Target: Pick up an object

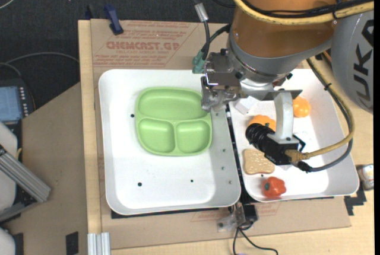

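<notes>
A brown cardboard sheet [142, 43] printed with red lettering is seen beyond the green divided plate [173, 120], and a blue clip [113, 19] is fixed at the sheet's far edge, to the plate's far left. The plate itself is laid flat in the left white bin [119, 141], nearer the far wall than the near one, with one long compartment and two smaller ones. A few small dark dots are scattered on the bin floor around the plate.

The gripper [212, 101] is held just at the plate's far right corner, over the wall where the two bins meet. Whether it is open or closed cannot be told, and nothing is seen to be held by it.

To the right of the plate, past that wall, the right white bin [326, 174] is found. A slice of toast [256, 162] is laid in it, just across the wall from the plate's near right corner. A small red tomato [274, 187] is placed right of the toast and nearer the camera. An orange fruit [301, 107] is set farthest right of the plate, level with its long compartment.
</notes>
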`<state>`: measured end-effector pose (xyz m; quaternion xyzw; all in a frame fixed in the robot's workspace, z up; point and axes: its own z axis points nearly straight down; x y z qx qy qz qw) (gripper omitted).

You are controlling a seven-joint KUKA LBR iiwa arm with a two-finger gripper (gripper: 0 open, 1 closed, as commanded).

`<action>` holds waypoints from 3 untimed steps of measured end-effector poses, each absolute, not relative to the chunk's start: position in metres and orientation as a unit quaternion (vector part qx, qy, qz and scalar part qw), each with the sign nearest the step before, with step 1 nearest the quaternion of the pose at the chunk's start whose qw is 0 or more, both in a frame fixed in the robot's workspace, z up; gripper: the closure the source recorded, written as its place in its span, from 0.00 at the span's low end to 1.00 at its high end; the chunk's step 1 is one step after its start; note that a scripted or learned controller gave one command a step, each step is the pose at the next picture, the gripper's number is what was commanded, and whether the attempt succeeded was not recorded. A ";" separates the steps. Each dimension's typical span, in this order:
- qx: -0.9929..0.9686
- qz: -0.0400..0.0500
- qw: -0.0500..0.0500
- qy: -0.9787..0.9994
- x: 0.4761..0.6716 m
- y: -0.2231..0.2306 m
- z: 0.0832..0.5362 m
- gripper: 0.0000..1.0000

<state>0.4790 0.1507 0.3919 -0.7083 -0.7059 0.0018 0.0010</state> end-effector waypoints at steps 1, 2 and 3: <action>-0.707 0.000 0.000 -0.707 0.479 0.153 0.403 1.00; -0.707 -0.001 -0.001 -0.707 0.480 0.153 0.413 1.00; -0.707 -0.002 -0.001 -0.707 0.480 0.154 0.424 1.00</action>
